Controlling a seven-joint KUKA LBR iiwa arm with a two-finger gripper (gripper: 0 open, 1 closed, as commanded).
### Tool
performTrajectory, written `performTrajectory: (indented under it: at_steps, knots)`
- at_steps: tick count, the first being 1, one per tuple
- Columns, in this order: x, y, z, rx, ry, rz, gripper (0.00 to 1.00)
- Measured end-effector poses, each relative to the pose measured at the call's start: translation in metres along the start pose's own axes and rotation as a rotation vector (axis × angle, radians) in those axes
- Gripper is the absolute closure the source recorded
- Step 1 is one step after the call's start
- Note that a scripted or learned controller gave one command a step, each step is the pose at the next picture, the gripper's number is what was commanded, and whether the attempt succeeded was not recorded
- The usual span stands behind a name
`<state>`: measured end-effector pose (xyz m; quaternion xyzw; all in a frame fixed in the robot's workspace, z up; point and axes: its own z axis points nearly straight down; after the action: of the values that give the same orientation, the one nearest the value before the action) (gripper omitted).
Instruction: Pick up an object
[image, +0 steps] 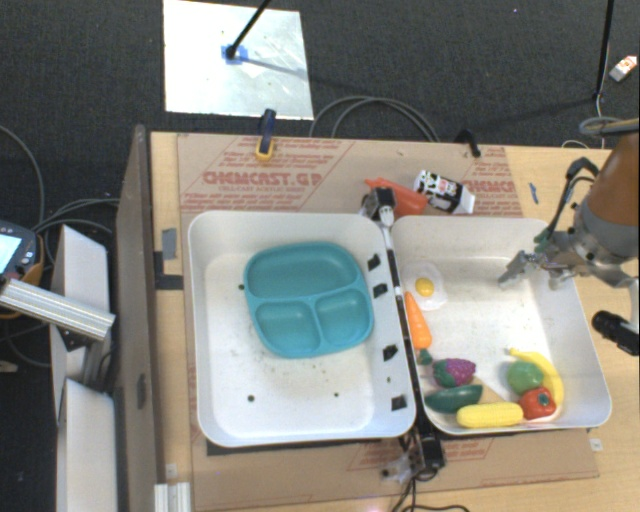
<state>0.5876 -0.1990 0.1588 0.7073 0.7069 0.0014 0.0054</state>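
My gripper (535, 275) hangs over the upper right part of the right bin (590, 340), open, with nothing between its fingers. Toy food lies below and left of it in that bin. A fried egg (427, 288) and a carrot (418, 322) lie by the bin's left wall. A purple eggplant (455, 371), a green cucumber (454, 397) and a yellow corn cob (490, 414) sit at the front. A banana (537, 364), a green pepper (523, 377) and a red tomato (538, 402) cluster at the front right. The gripper touches none of them.
The left bin (220, 400) holds a teal divided plate (308, 299). Behind the bins an orange-handled tool (392, 197) and a small black-and-white bottle (443, 192) lie on the cardboard. Black clips (388, 352) line the wall between the bins.
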Motion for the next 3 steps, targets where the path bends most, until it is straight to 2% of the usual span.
performTrajectory:
  at_steps: [1,2,3]
  knots:
    - [0.094,0.059,0.069,0.004,0.008,-0.013,0.0]
    - [0.117,0.066,0.074,0.005,0.006,-0.008,0.0]
    - [0.117,0.082,0.073,0.004,0.006,-0.006,0.0]
